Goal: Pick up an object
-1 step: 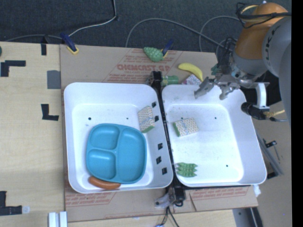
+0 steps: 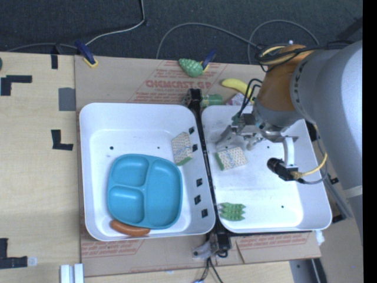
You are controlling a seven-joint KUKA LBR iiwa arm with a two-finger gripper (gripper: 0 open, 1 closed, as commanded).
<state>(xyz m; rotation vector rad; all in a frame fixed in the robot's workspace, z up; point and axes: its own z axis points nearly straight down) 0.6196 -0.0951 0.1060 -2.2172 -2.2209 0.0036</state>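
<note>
both bins (image 2: 97, 158) look like smooth, glossy white plastic. the blue tray (image 2: 144, 190) at 7 o'clock is matt plastic. beneath lies brown cardboard (image 2: 147, 87), dull and printed, on a pale wood-look bench (image 2: 29, 158). the arm (image 2: 330, 99) has a smooth grey painted shell with a glossy orange band (image 2: 277, 93). the backdrop at 12 o'clock is dark, rough cloth (image 2: 70, 10).

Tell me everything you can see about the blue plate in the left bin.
The blue plate is a rounded-square, divided dish that looks like plastic, with three compartments: two on its left, one larger on its right. It lies flat, face up, in the lower half of the left bin. Nothing sits in its compartments. An orange sausage-like toy lies against its lower edge. The gripper is over the right bin, away from it.
</note>
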